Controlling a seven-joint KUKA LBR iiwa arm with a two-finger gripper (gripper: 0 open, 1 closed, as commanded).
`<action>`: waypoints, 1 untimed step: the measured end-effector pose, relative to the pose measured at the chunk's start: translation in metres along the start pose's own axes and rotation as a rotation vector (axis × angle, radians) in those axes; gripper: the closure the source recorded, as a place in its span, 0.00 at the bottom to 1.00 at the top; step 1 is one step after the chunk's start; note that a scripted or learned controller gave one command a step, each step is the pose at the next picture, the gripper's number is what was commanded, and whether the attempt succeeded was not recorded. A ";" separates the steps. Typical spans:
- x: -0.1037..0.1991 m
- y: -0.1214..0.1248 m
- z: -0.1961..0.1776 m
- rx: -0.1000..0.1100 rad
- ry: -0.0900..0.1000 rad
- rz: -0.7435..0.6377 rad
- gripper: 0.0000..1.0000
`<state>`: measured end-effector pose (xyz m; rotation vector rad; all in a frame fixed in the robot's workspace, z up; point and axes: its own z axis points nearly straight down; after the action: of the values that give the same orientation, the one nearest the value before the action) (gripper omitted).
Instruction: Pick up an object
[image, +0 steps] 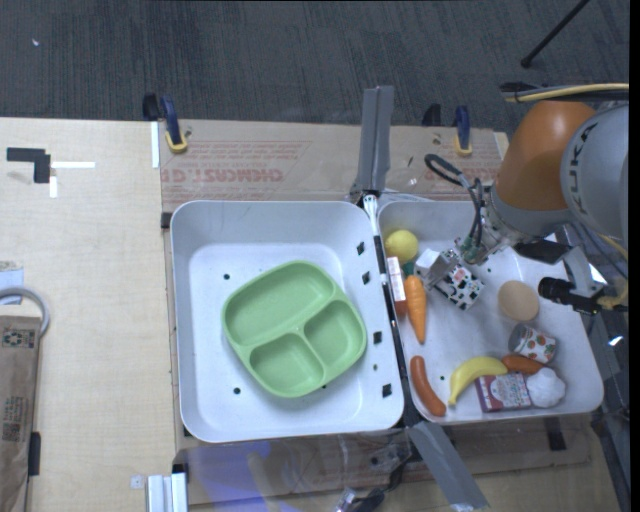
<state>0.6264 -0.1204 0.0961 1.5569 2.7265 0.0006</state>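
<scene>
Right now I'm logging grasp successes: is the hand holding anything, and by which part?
Cannot be told. The hand sits low in the right bin, right at the black-and-white spotted cube, but the view does not show the cube between its tips.

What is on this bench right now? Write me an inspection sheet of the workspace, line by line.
Surface: wooden bench bearing two white bins, left bin and right bin, side by side.
Job's things: right bin holds a lemon, carrot, sausage, banana, egg, black-and-white cube, red box and white ball.
Clutter: green divided plate in the left bin; brown paper bag at the bench's left edge.
Grippers: gripper low in the right bin, beside the cube; grasp unclear.
Cables: black cable looping behind the right bin.
Surroundings: clamps on the bench's back edge; dark floor beyond.
</scene>
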 end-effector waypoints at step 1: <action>-0.001 0.000 -0.010 -0.002 -0.002 0.004 1.00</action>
<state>0.6269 -0.1219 0.1058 1.5610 2.7214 0.0020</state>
